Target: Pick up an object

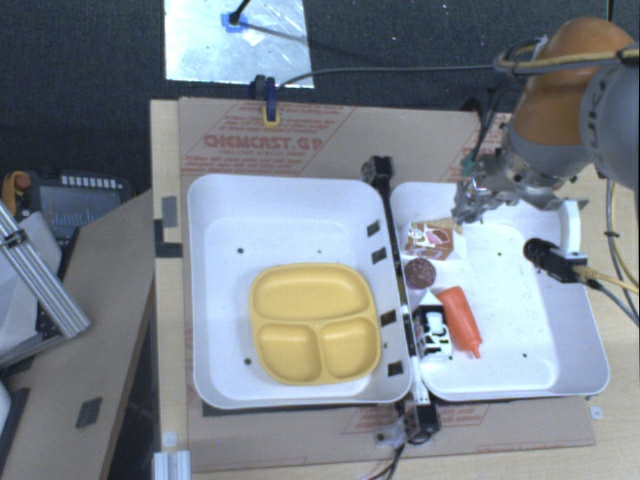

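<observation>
Two bins; in the right bin (pixel 560 368) we see the end effector (pixel 466 206) just above a snack packet (pixel 432 239). We cannot tell its state.

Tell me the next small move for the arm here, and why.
Probably a short descent onto the small printed packet. The hand hovers at the upper left of the right bin, just up and right of that packet, with nothing seen between its fingers. The orange carrot and brown disc lie farther toward the bin's near side, so the packet looks closest.
</observation>
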`<state>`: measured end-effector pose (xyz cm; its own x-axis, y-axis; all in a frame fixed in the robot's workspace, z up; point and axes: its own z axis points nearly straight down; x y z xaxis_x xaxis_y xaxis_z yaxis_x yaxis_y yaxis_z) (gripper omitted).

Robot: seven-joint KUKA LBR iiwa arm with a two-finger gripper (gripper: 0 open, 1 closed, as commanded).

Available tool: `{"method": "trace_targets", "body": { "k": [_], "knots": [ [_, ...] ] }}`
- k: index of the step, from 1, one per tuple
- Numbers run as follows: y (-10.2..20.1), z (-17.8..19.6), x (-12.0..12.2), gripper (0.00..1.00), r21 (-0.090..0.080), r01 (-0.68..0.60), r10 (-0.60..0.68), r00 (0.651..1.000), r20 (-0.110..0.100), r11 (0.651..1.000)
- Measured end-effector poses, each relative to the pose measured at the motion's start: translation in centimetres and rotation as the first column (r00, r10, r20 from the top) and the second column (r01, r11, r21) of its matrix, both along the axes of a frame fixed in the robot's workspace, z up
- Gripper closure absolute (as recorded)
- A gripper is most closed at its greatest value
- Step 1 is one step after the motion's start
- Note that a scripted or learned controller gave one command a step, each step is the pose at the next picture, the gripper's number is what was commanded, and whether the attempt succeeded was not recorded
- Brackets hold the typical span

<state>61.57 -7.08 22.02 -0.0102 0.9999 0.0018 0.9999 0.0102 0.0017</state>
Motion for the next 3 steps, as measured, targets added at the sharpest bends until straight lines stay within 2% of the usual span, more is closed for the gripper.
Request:
{"method": "trace_targets", "body": {
  "k": [2, 3],
  "knots": [
    [11.3, -1.4, -1.5, 1.00, 0.000, 0.000, 0.000, 1.000, -0.001, 1.000],
    [16.7, -0.7, -1.0, 1.00, 0.001, 0.000, 0.000, 1.000, 0.001, 1.000]
  ]
}}
